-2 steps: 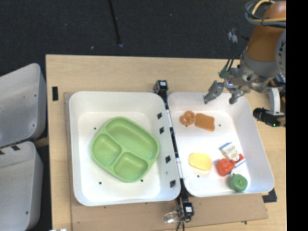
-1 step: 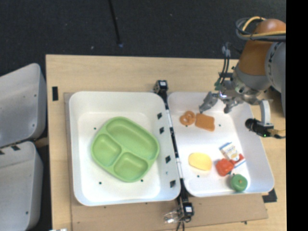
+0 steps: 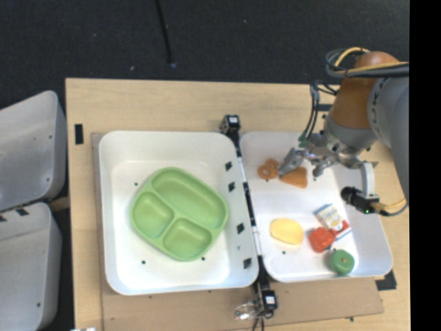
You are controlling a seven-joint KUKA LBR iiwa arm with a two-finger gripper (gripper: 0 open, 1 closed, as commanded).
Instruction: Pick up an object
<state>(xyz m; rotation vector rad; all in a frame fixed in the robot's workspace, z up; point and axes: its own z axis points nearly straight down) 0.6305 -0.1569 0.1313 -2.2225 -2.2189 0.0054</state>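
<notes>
Gripper (image 3: 309, 164) sits low over the upper part of the right white bin (image 3: 368, 250), right of frame centre, fingers spread. No object between them. Grey arm with orange band (image 3: 358, 98) comes in from the upper right.

Orange-brown wedge-shaped toy (image 3: 295, 178) lies just below and beside the fingertips; contact can't be judged from this angle. Small orange-brown round piece (image 3: 268, 170) sits just left of it, near the bin's left wall.

Lower in the same bin: yellow oval toy (image 3: 286, 231), red rounded toy (image 3: 320, 239) to its right, small white and blue carton (image 3: 331, 217) above the red one, green round toy (image 3: 341, 261) in the lower right corner.

Left white bin (image 3: 110, 185) holds a green divided plastic plate (image 3: 179, 214), centre-left of frame. Both bins rest on the tan wooden desk (image 3: 172, 105).
</notes>
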